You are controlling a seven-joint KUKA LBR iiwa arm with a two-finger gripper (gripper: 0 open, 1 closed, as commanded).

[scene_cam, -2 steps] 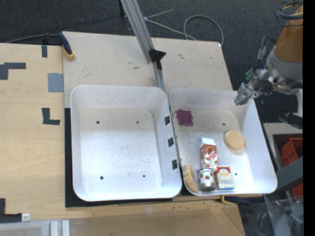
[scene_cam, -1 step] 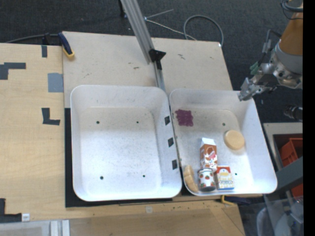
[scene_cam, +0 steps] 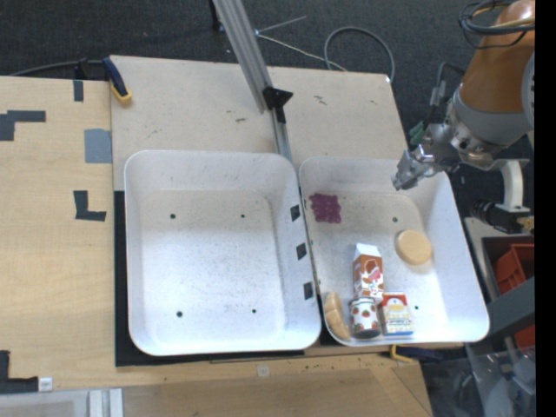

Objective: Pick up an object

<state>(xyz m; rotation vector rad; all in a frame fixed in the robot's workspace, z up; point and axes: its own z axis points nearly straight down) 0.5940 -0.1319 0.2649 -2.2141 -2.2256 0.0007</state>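
Observation:
The right bin [scene_cam: 452, 233] holds several small objects. A purple bunch of grapes [scene_cam: 326, 207] lies near its back left. A round tan cookie [scene_cam: 413, 247] rests toward the right wall. A white and red carton [scene_cam: 367, 272] stands near the middle, with a red can [scene_cam: 365, 317] and a small red box [scene_cam: 397, 314] in front of it. A tan bread piece [scene_cam: 334, 314] leans at the front left corner. My gripper [scene_cam: 406, 178] hangs over the back right corner of this bin, above and behind the cookie, with nothing seen between its fingers.
The left bin [scene_cam: 139, 259] sits beside the right one. A metal pole [scene_cam: 252, 55] slants down to the gap between the bins at the back. A blue and yellow clamp [scene_cam: 117, 81] lies at the bench's far left corner. Cables run behind the bench.

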